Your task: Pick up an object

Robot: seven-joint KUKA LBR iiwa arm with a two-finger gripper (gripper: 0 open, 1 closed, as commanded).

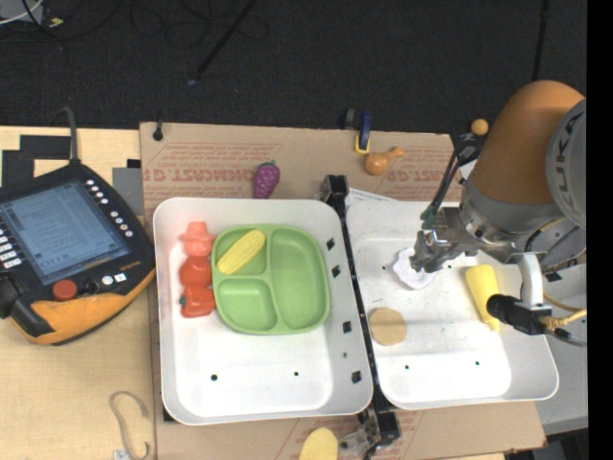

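Observation:
In the right bin, my gripper is lowered near the back left, directly over a small white object that peeks out beneath it. A tan round disc lies in front of it, near the divider. A yellow block lies to the gripper's right, partly behind the arm's black fitting. The left bin holds a green divided plate with a corn cob on it. A pink piece and a red piece lie along the plate's left side.
Behind the bins, a purple grape bunch and an orange gourd rest on the cardboard. A yellow item lies in front of the bins. A teach pendant sits far left. The arm's bulk covers the right bin's far right side.

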